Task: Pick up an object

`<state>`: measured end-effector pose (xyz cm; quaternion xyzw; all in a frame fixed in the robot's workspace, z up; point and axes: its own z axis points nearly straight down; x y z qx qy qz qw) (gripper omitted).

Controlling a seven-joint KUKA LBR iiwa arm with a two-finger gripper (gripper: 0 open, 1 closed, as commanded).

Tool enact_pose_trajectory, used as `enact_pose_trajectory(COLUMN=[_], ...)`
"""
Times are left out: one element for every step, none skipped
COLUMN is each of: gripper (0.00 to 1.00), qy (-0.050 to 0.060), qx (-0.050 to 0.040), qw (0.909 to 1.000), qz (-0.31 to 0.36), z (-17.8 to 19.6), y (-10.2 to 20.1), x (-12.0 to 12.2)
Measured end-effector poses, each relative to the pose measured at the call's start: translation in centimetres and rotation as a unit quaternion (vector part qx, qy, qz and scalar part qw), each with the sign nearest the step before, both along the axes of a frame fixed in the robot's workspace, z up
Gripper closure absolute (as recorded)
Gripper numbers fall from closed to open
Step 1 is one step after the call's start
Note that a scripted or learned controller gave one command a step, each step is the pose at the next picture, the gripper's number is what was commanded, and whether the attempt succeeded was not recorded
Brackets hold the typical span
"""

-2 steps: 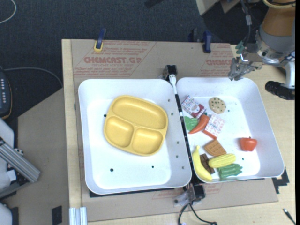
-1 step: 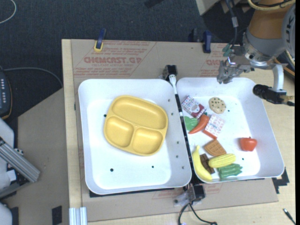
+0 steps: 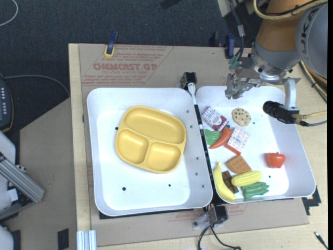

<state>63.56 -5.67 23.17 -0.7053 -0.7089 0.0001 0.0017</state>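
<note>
1. Progress looks early: the grey two-finger gripper (image 3: 235, 91) hangs over the far edge of the right shallow white bin (image 3: 301, 155), and nothing sits between its fingers. Whether those fingers are apart or together cannot be made out from this slant.
2. Nothing has been lifted; every candidate lies on the bin floor, so the descent, the grasp and the lift all remain.
3. The right bin holds the pickable things: a round speckled cookie (image 3: 241, 116) nearest the gripper, a red-and-white wrapped packet (image 3: 213, 117), an orange toy carrot (image 3: 222, 138), a red toy tomato (image 3: 275, 160), a brown waffle-like square (image 3: 238, 164), a yellow corn cob (image 3: 246, 178), a yellow banana (image 3: 222, 185) and a green vegetable piece (image 3: 255, 190).
4. The left shallow white bin (image 3: 101, 155) holds a yellow three-compartment plastic plate (image 3: 151, 138), its compartments bare.
</note>
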Motion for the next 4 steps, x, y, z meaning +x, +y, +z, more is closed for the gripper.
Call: enact_pose_trajectory(gripper=[1.0, 1.0, 1.0, 1.0], qy=[-0.002, 0.0, -0.003, -0.001], qx=[-0.0013, -0.0009, -0.0015, -0.0006], qw=[1.0, 1.0, 1.0, 1.0], qz=[-0.003, -0.002, -0.003, -0.003], z=[0.3, -1.0, -0.2, 0.4], y=[-1.4, -0.1, -1.1, -0.9], x=[0.1, 0.2, 0.9, -0.2])
